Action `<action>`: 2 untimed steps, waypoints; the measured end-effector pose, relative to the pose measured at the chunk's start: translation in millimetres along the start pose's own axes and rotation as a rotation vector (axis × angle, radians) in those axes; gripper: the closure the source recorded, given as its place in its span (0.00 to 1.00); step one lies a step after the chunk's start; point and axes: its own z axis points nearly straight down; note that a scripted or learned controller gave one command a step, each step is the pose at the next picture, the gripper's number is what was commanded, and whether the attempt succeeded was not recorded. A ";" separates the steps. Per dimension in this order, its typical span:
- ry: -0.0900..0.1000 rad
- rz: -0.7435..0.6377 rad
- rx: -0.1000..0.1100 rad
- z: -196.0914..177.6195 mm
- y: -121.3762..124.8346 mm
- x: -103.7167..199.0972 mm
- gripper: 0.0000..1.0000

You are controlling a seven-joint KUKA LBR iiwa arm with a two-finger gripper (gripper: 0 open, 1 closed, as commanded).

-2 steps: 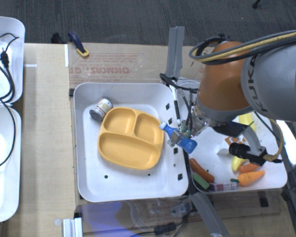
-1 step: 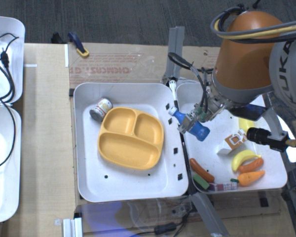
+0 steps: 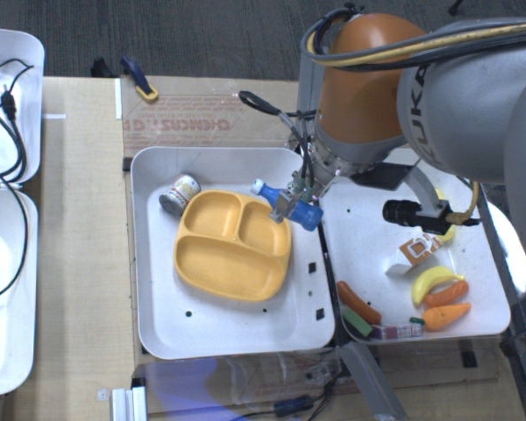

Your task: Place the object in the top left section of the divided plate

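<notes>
Wood-look bench, cardboard sheet at the back, two shallow white bins side by side; the left bin (image 3: pixel 149 261) holds the work.

Camera view: a yellow divided plate (image 3: pixel 232 244) lies in the left bin, three sections. The gripper (image 3: pixel 291 202) hangs at the plate's upper right edge, with a blue bottle (image 3: pixel 289 205) sitting at its tip. The fingers look clamped on it, white cap pointing left.

To do the step well: carry the bottle left across the divider, keep it clear of the ridges, lower it over the top left section, let go only when it is low. A tin can (image 3: pixel 179 193) lies just beside that corner, so avoid knocking it.

Counts: one plate, one bottle, one can. Right bin (image 3: pixel 486 323): one banana (image 3: pixel 437 282), two carrots (image 3: pixel 445 305), one sausage (image 3: pixel 358 303), one small box (image 3: pixel 418 250).
</notes>
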 end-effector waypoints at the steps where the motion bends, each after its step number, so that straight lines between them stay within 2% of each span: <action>1: 0.002 -0.085 0.002 6.0 12.7 66.6 1.00; 2: 0.001 -0.280 0.001 -10.5 -38.1 91.6 1.00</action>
